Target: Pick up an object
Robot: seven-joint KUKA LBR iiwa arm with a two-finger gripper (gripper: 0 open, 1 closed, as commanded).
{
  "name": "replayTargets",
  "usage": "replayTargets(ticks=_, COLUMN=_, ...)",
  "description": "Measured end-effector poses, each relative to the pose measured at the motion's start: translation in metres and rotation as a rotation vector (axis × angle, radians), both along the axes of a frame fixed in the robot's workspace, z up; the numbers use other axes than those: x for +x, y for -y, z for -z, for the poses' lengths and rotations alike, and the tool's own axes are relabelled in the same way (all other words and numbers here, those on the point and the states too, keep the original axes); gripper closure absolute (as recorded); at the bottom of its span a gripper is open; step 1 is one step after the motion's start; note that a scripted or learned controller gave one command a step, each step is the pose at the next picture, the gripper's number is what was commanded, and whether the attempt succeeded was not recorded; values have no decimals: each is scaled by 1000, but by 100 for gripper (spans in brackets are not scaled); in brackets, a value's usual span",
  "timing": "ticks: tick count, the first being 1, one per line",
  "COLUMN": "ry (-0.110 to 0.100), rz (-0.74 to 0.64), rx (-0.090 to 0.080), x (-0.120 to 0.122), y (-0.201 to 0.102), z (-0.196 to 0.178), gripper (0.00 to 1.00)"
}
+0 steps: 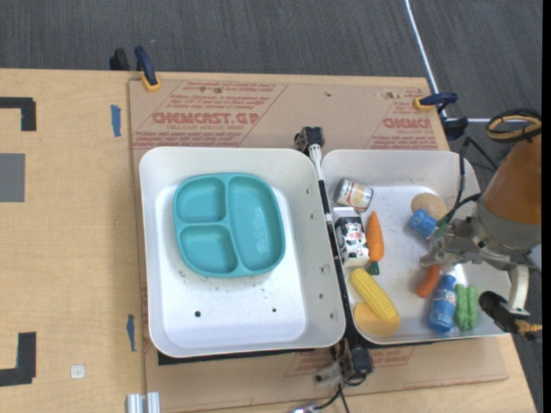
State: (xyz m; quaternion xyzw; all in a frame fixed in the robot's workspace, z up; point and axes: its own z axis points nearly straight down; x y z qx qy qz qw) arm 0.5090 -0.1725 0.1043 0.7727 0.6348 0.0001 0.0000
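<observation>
Nothing is picked up yet, as far as I can see. The pincer (441,252) hangs low in the right bin (396,163), and an orange-red carrot-like piece (428,282) lies just below it, the likeliest target, though I can't say they touch. A blue bottle (442,306) and a green toy (466,306) lie a little farther below. Whether the pincer is open or closed I cannot tell; the arm's wrist (508,231) crowds it, and the arm itself is cut off at the right.
</observation>
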Motion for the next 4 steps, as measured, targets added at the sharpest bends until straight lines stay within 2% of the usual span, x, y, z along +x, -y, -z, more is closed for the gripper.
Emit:
replayTargets(ticks=1, ry=0, rz=0, rx=0, x=0, y=0, z=0, gripper=0)
replayTargets(ticks=2, ry=1, rz=-280, rx=0, x=-14, y=-28, z=18, gripper=0)
replayTargets(ticks=3, ry=6, rz=-279, rx=-3, x=-13, y=-28, z=8, gripper=100)
replayTargets(ticks=4, ry=1, rz=-191, rx=0, x=-1, y=-86, z=-80, gripper=100)
